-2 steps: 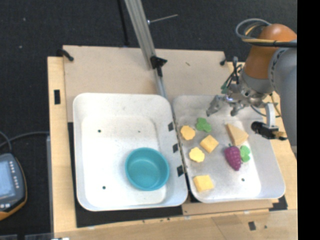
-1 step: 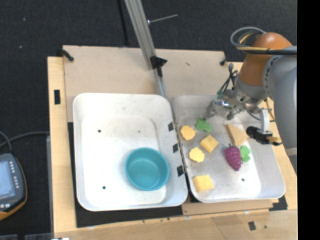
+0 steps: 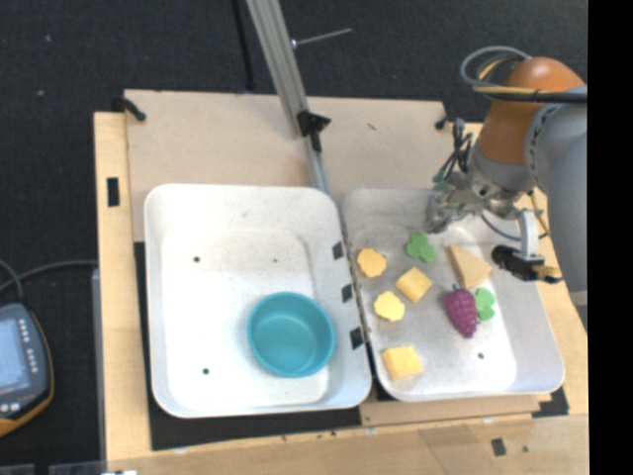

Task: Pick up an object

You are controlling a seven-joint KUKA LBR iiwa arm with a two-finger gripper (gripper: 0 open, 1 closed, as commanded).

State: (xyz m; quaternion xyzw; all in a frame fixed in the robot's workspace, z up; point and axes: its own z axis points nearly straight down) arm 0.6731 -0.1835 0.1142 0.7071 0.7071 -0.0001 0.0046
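Observation:
The right bin (image 3: 514,364) holds several small toy foods: a green piece (image 3: 421,247), a yellow round piece (image 3: 371,262), a yellow cube (image 3: 413,284), another yellow piece (image 3: 390,307), a yellow block (image 3: 402,362), a tan wedge (image 3: 469,265), purple grapes (image 3: 460,311) and a small green bit (image 3: 486,304). My gripper (image 3: 441,213) hangs over the bin's far edge, just above and right of the green piece. The wrist hides the tips from this angle, and nothing shows between them.
The left bin (image 3: 198,236) holds a blue bowl (image 3: 290,333) near its front right. A slanted metal pole (image 3: 287,72) rises behind the bins. A handheld controller (image 3: 20,364) lies off the bench at the left edge.

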